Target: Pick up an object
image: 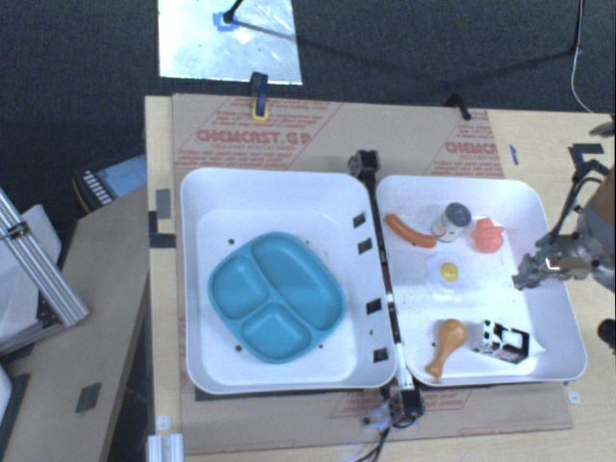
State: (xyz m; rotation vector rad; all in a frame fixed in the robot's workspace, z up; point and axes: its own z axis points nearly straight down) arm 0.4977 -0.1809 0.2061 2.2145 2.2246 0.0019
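The right white bin (553, 330) holds an orange sausage (410, 230), a small grey can (450, 221), a pink-red toy (488, 236), a fried egg (449, 272), a brown drumstick (446, 345) and a black-and-white box (502, 342). My gripper (535, 271) hangs over the bin's right side, right of the egg and below the pink-red toy. It is apart from all of them, with nothing seen in its grasp.
The left white bin (207, 210) holds a blue divided plate (276, 295). A black divider (377, 258) runs between the bins. Both bins rest on a cardboard sheet (318, 133). A shiny metal sheet (228, 27) lies at the back.
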